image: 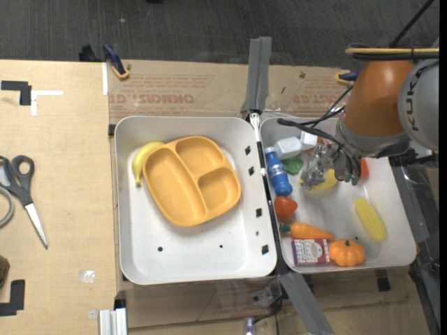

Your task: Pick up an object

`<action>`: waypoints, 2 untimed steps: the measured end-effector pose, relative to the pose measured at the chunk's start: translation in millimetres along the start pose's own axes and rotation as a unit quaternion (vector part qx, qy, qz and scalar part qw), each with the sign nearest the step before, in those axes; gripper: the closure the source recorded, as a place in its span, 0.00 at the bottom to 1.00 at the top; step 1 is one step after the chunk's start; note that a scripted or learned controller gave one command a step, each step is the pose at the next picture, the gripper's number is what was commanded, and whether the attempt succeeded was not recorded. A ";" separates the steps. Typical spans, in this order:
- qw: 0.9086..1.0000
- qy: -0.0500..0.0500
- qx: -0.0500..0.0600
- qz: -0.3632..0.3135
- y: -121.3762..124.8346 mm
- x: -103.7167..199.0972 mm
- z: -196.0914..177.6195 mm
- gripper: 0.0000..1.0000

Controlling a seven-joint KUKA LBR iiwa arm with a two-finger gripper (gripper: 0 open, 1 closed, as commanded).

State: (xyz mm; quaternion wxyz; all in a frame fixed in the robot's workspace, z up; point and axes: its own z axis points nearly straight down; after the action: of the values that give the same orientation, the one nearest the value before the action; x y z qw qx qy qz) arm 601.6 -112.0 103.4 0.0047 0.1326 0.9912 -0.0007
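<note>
The gripper (327, 167) is seen lowered into the right bin (401, 208), directly over a yellow object (323, 181) that lies near the bin's middle; whether this object is gripped, or how the gripper is set, cannot be told from the view. A green item (293, 165) and a white box (288, 147) are found just to the left of the gripper, toward the bin's far corner. A blue bottle (278, 174) is laid along the left wall, with a red tomato-like piece (285, 206) just below it. An orange carrot (311, 231) is placed across the lower part of the bin, above a small carton (310, 252) and beside a small orange pumpkin (347, 252). A yellow corn cob (370, 218) is set apart at the right. In the left bin (188, 257) an orange divided plate (190, 180) is held, and a banana (142, 160) is tucked against its left edge. Scissors (26, 195) are laid on the tabletop (56, 138) well to the left of both bins. The arm (380, 107) is shown entering from the right, grey with an orange band.
</note>
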 end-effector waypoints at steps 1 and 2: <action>1.000 0.004 0.000 0.029 -8.6 68.3 10.4 1.00; 0.987 0.003 0.000 0.160 0.3 69.4 10.2 1.00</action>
State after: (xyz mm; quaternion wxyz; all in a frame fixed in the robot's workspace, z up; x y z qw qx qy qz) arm 534.8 -93.4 92.6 0.0019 0.2891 0.9573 0.0001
